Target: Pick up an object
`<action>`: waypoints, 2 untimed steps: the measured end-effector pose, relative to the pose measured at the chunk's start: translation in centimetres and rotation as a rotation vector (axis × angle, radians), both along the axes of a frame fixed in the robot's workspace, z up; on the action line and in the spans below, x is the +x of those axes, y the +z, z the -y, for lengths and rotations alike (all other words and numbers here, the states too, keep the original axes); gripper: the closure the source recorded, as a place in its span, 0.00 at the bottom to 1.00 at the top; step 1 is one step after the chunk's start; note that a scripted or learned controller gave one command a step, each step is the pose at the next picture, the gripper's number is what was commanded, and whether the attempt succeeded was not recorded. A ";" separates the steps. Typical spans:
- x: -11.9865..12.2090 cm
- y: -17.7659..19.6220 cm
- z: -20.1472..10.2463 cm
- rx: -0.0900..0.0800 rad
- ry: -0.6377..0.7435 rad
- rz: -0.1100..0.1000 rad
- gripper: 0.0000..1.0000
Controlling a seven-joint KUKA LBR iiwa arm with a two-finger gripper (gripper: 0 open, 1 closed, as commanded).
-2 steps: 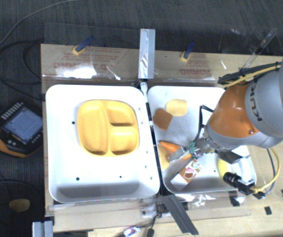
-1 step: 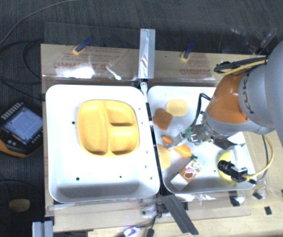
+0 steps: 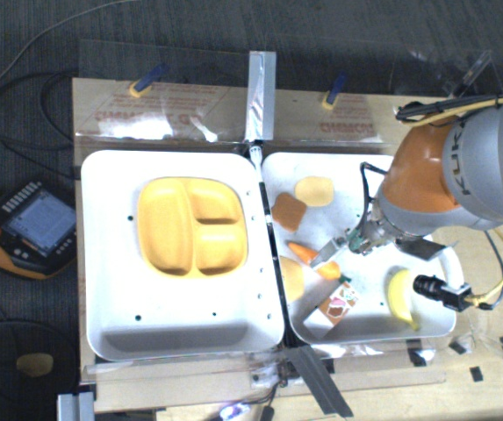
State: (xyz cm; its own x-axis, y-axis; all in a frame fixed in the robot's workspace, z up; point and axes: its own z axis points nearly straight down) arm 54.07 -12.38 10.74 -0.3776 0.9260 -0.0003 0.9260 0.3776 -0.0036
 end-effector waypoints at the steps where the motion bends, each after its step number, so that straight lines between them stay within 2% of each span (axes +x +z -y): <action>1: -2.3 -1.7 -1.8 -0.007 0.035 0.019 0.00; 2: -2.2 -0.9 -2.0 -0.002 0.035 0.017 1.00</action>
